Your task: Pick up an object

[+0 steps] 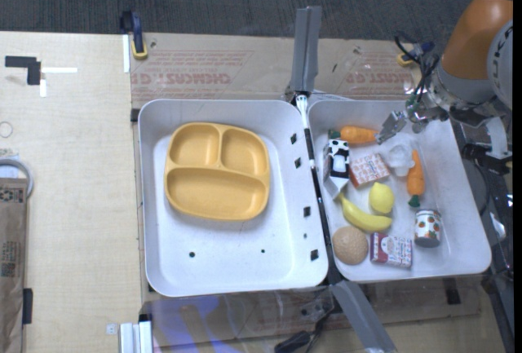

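A: Where the arm enters the right bin (481,262) at its far edge, what does the gripper (395,125) hold?

B: Finger gap unreadable. It hovers by the far carrot (357,134), above a clear lump (399,156).

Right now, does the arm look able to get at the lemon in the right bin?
Probably yes. The lemon lies uncovered, and the gripper hangs just above it in the view; the banana crowds its lower edge.

You see the gripper (397,125) poised over the right bin (469,205), just beside a carrot (357,134); a yellow divided plate (218,171) sits in the left bin (155,205).
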You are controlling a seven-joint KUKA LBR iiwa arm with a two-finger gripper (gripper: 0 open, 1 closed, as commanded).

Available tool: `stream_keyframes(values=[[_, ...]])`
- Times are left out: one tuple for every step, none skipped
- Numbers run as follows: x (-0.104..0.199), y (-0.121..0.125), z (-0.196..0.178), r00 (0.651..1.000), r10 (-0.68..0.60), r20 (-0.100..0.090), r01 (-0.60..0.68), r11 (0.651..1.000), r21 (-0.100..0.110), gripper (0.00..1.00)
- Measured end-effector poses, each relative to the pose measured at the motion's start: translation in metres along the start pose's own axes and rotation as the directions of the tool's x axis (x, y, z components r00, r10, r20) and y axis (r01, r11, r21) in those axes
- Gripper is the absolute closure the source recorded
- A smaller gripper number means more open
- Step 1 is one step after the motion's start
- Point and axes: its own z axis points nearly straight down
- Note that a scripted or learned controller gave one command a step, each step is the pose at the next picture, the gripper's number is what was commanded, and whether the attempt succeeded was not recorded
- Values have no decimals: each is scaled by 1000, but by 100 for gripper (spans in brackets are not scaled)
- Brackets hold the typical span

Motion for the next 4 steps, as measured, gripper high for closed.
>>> stream_keyframes(values=[[27, 1, -65, 1000, 16, 1, -16, 1000, 0, 0], [21, -45, -35, 958, -287, -1, 287, 958, 1, 0], [9, -109, 25, 817, -576, -1, 576, 817, 0, 0], [0, -126, 25, 694, -720, -1, 720, 694, -1, 0]])
